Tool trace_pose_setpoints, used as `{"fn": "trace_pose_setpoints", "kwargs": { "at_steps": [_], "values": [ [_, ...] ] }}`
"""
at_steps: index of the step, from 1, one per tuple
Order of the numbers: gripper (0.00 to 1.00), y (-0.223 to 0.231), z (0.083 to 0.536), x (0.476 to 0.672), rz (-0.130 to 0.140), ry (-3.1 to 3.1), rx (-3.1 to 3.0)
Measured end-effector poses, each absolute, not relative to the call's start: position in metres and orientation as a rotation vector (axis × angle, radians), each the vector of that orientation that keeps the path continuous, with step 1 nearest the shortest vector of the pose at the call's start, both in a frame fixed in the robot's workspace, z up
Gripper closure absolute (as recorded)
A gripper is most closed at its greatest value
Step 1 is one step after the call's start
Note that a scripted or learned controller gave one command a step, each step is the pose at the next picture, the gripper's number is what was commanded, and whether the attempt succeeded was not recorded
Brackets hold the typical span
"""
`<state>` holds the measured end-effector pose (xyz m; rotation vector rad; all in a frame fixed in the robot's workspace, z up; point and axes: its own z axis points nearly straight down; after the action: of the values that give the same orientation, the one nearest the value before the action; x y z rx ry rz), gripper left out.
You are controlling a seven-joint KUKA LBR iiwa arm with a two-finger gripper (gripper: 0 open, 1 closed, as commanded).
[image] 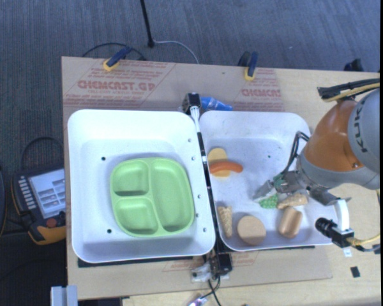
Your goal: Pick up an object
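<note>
Gripper (276,189) low in right bin (255,123), over green item (268,202) beside tan piece (292,201). Finger state: cannot tell. Step: reaching to grasp. Next: close, lift straight.

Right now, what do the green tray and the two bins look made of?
Green tray: moulded plastic, by its even pale green colour, rounded compartment walls and soft sheen. Bins: probably thin formed plastic, plain white, smooth rounded corners and lips, semi-matte; the right one looks scuffed or speckled. Painted metal can't be ruled out.
</note>
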<state>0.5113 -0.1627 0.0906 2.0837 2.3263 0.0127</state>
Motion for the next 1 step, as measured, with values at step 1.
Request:
{"fn": "trace_pose_setpoints", "kwargs": {
  "at_steps": [1],
  "values": [
    [1.0, -0.0285, 0.1842, 0.4969, 0.001, 2.273, 2.171]
  ]
}}
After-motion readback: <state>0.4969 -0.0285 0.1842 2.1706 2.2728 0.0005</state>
